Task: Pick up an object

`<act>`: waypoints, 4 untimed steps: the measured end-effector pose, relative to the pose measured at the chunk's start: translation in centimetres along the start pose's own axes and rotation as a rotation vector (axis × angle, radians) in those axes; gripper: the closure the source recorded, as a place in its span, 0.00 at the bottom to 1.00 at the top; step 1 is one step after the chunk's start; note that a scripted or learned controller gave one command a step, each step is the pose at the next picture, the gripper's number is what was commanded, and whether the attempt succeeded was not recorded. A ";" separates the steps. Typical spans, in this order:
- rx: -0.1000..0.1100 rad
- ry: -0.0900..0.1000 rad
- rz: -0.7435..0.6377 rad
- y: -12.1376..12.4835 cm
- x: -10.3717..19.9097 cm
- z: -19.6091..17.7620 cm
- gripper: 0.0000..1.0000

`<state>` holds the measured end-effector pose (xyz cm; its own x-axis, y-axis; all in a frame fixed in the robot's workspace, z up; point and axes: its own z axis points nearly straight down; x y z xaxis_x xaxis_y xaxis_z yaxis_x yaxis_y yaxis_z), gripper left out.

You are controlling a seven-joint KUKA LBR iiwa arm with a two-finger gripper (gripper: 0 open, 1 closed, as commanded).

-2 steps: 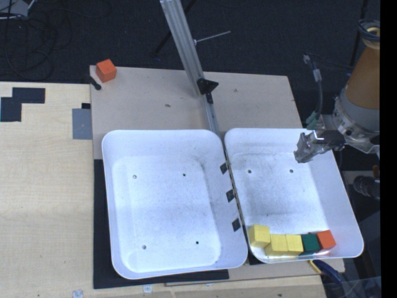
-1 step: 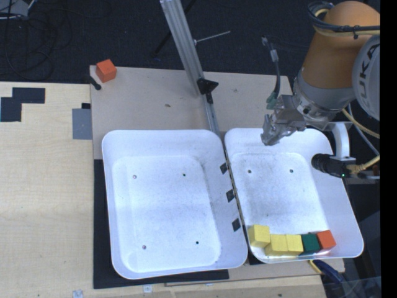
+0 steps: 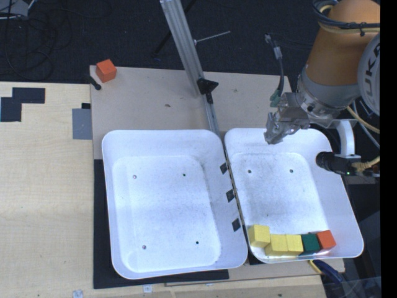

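Note:
Several small blocks lie in a row along the near edge of the right bin (image 3: 310, 166): a yellow block (image 3: 259, 234), another yellow block (image 3: 285, 244), a green block (image 3: 310, 243) and an orange-red block (image 3: 325, 239). My gripper (image 3: 274, 133) hangs over the far left part of the right bin, well away from the blocks. It points down and nothing shows beneath its tip. The grey arm with its orange band comes in from the upper right.
The left bin (image 3: 162, 200) lies beside the right one, with black clips along their shared edge. A slanted aluminium bar (image 3: 186, 48) rises behind the bins. An orange cube (image 3: 106, 69) sits on the bench at the far left.

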<state>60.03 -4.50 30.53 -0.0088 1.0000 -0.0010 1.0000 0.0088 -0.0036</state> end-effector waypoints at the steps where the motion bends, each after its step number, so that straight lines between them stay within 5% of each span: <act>1: 0.008 0.001 0.011 -0.7 -3.3 10.2 1.00; 2: -0.005 0.003 0.002 -1.1 4.1 5.0 1.00; 3: 0.001 0.001 0.006 -1.1 3.7 4.3 1.00; 4: 0.001 0.001 0.007 4.4 6.6 10.7 1.00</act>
